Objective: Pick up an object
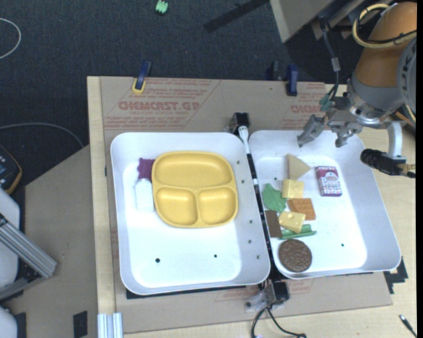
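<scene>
Brown patty point(295, 255); gripper point(326, 136) spread above bin rim point(277, 135).

Worktop point(73, 218), pale tan, overlaid with a brown cardboard sheet point(198, 99) printed in red lettering. Two shallow white bins side by side on the sheet: left bin point(192, 264) and right bin point(357, 224), inner rims touching along the middle. Black clip point(240, 121) at the far end of the shared rims; second clip point(277, 290) at the near end, with a cable point(271, 323) trailing from it toward the near edge. Yellow-and-blue clamp point(141, 78) on the far edge of the sheet at left; blue clamp point(291, 78) on the same edge further right. Aluminium rail point(26, 247) at the near left. Dark floor point(66, 39) beyond, bearing a small green scrap point(161, 6).
</scene>
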Robot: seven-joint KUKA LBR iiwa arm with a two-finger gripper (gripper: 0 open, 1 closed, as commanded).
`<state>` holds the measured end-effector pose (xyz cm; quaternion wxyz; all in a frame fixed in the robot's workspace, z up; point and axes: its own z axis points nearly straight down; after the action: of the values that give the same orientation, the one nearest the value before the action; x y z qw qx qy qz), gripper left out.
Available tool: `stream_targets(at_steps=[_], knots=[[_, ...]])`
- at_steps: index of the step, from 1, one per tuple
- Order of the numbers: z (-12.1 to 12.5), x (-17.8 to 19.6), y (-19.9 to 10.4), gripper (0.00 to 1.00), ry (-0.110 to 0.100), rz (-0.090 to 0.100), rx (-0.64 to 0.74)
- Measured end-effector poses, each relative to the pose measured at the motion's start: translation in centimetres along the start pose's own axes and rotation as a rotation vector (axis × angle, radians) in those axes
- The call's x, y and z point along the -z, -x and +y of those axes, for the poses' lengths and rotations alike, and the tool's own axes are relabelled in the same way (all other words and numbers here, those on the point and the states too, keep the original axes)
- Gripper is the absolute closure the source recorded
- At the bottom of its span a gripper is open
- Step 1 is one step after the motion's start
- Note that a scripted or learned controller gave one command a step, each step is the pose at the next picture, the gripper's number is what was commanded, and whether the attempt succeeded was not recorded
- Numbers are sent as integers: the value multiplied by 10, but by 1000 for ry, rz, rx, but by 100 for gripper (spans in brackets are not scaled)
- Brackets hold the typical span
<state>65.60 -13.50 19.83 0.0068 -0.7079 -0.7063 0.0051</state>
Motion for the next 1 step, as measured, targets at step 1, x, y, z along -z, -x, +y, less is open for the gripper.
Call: stream_targets(at_steps=[1], knots=[[3,10,0,0,16,-2,2]])
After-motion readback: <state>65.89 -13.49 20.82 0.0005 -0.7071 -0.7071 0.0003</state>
